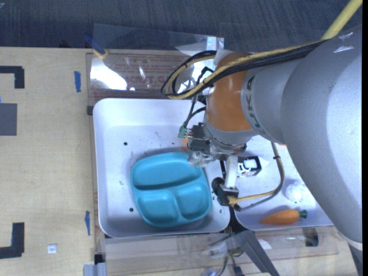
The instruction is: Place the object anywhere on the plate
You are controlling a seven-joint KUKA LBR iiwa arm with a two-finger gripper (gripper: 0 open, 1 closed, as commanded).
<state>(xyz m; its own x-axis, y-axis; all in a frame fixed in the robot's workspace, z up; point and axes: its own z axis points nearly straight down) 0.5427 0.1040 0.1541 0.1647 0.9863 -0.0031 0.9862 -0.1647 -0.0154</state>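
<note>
a: wooden bench point(40, 171) under everything, and you've got two white bins on it. the arm point(310, 96) is the biggest thing you'll see, coming across from the right with its orange band low over the left bin point(109, 125).

b: and the plate?

a: the blue plate point(171, 194), three compartments, lies at the left bin's front edge, toward its right corner. it sits flat and open, so you can drop onto it from above.

b: what is the gripper doing?

a: the gripper point(198, 154) hangs at the plate's back right rim, tucked under the wrist. you can't tell whether the jaws are wide, narrow or holding anything; the wrist hides them.

b: so where's the object?

a: my guess is the carrot point(280, 216), orange with a green top, lying in the right bin point(259, 218) near its front edge, well apart from the gripper. nothing lies on the plate, so i'd judge the placing not yet done.
</note>
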